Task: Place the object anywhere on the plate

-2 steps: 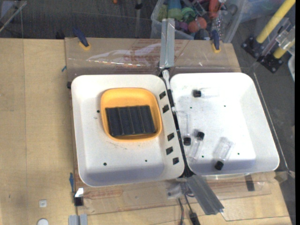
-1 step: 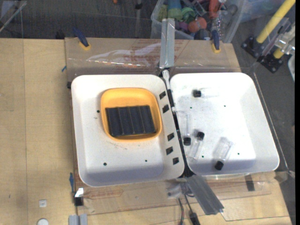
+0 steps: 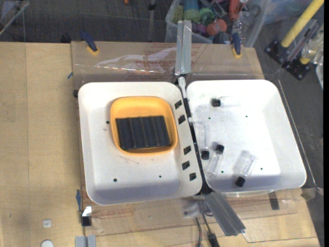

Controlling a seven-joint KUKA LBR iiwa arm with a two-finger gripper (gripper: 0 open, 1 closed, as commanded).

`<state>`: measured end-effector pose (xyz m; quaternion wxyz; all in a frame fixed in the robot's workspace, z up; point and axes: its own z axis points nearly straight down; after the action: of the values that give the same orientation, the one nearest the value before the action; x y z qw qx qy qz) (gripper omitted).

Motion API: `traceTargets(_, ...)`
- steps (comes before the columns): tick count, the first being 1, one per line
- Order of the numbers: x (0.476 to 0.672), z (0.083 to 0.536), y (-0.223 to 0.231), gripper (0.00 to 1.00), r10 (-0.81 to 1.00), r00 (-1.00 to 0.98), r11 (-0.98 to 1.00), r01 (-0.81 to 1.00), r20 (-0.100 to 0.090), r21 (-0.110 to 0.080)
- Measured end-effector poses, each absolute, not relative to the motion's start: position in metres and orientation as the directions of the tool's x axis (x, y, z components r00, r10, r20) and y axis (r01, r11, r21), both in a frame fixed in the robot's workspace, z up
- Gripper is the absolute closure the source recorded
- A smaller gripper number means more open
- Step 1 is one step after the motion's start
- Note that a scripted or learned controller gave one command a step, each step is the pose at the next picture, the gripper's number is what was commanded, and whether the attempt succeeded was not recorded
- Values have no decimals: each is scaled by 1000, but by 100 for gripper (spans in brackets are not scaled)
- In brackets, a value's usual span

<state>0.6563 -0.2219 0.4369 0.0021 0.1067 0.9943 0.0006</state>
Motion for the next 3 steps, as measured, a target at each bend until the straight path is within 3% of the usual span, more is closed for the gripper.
traceTargets(1, 661, 437, -221, 100, -3, -1000, 1000, -3, -9, 0)
traceTargets(2, 667, 437, -224, 100, 48, -999, 999, 48, -11, 0)
traceTargets(3, 665, 437, -222, 100, -323, -946, 946, -323, -8, -1)
